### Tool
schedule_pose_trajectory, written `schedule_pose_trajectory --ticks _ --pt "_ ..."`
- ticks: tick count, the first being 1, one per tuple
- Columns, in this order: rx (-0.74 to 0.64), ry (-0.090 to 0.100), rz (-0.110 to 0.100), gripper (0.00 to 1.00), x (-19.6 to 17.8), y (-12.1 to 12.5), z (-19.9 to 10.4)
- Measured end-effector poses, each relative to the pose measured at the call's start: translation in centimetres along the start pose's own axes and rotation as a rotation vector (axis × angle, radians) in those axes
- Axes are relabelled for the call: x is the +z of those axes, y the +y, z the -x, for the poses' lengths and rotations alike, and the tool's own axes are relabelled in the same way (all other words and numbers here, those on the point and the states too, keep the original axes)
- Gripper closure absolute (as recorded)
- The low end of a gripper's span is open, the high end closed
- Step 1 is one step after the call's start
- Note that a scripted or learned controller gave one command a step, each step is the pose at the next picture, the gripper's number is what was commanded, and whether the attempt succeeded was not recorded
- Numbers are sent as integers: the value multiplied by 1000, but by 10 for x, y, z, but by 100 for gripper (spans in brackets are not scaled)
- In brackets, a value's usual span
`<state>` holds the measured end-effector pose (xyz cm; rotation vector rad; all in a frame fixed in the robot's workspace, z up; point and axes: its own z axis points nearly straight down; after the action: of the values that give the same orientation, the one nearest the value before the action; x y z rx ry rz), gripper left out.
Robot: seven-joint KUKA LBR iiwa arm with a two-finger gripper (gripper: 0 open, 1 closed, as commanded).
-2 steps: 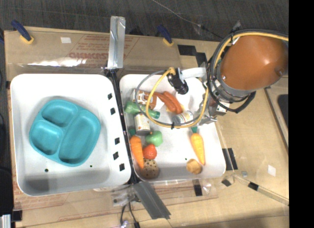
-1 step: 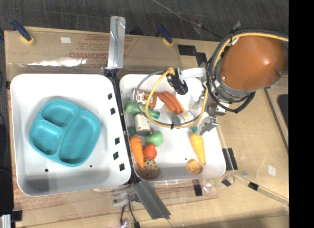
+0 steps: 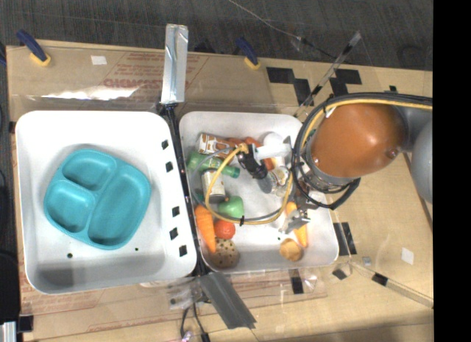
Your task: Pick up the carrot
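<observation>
The gripper (image 3: 294,219) hangs low over the right side of the right bin (image 3: 254,121), under the arm's orange band (image 3: 353,138), with cables looping around it; whether it is released or clenched cannot be told from this slant, and nothing can be seen held in it. Just below it, near the bin's lower right corner, lies a small tan, potato-like piece (image 3: 292,249).

The carrot (image 3: 205,228) lies well apart from the gripper — across the bin, along its left wall, pointing roughly toward the lower edge. A red tomato-like piece (image 3: 224,229) touches its right side, a green piece (image 3: 232,205) sits just above that, and a brown perforated disc (image 3: 224,254) rests at the carrot's lower end.

More toy foods crowd the bin's upper half — a small brown carton (image 3: 211,143) among them.

In the left bin (image 3: 37,123) lies a teal divided plate (image 3: 98,198).
</observation>
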<state>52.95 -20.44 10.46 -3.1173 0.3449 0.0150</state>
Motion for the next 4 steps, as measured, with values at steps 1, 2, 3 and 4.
schedule_pose_trajectory --ticks 1,2,3,4 --pt "28 4 3 0 14 7 18" --pt "25 1 2 0 7 -90 45" --pt "207 11 4 0 -91 -24 -2" --pt "206 0 0 0 2 7 18"
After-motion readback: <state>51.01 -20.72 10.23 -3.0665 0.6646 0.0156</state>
